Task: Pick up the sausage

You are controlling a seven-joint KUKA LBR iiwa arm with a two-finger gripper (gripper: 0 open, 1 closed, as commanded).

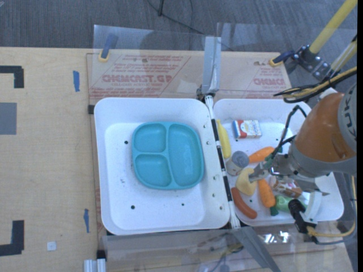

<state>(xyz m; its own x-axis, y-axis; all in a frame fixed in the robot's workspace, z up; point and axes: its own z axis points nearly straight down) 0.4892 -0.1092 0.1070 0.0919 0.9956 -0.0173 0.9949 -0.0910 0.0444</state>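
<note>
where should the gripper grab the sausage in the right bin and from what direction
Probably at the middle of the sausage, coming straight down with the fingers across its narrow width. It lies flat and slanted near the right bin's front-left corner, by the bin wall, with a carrot close to its right.

Arm (326, 135) reaching from right, pincer (266, 171) lowered.

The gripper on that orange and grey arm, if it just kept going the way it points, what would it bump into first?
The gripper points toward the view's left, low over the right bin. First in line looks to be the pale yellow piece; the sausage lies nearer the camera. Height is unclear.
</note>
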